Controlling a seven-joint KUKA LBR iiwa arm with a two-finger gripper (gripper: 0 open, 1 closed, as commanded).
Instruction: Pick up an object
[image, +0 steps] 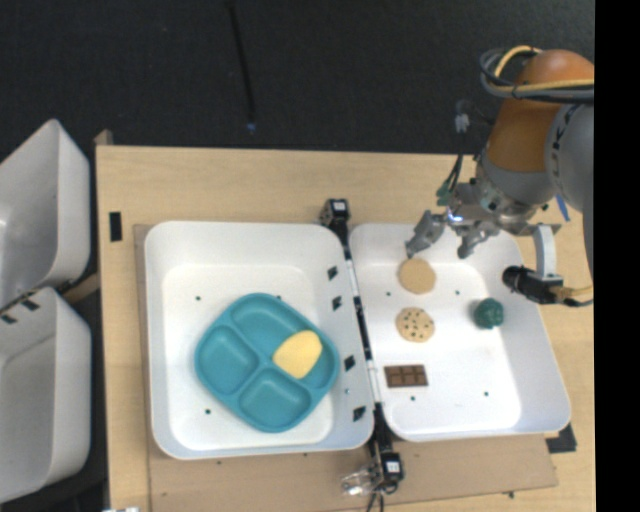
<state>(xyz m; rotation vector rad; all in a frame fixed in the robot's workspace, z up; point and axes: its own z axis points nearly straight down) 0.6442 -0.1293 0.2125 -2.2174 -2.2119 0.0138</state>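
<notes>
the gripper (446, 239) is hanging with fingers spread, gripping nothing, just above the plain tan cookie (417, 276) in the right bin (520, 400), its wrist partly hiding the bin's far rim.

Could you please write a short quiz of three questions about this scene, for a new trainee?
1. True or false: the yellow item lies in the blue tray.
2. Which item lies nearest the gripper: A plain cookie, B chocolate bar, C green ball?
3. How many loose items lie in the right bin?

Key: 1 true. 2 A. 3 four.
</notes>
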